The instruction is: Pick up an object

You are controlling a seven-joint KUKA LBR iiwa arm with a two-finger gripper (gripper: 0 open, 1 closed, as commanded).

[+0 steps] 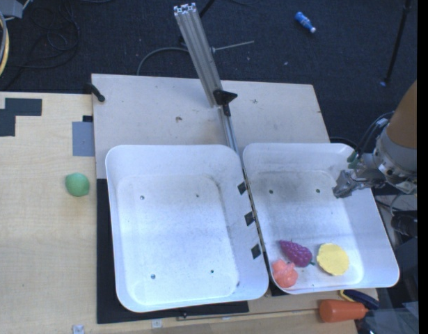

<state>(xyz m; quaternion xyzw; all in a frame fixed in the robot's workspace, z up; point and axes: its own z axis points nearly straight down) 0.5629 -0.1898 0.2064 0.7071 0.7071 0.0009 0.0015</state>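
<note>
1. The gripper (344, 185) hangs over the right bin (297, 160) by its right wall — whether it is wide or narrow I cannot tell, and nothing shows in its grasp.
2. Along that bin's near edge lie a purple object (296, 252), an orange-red one (284, 274) and a yellow one (333, 259).
3. A green ball (77, 184) rests on the wooden bench, left of the left bin (130, 160).

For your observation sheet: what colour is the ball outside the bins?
Green; the ball shows in the camera view.
</note>
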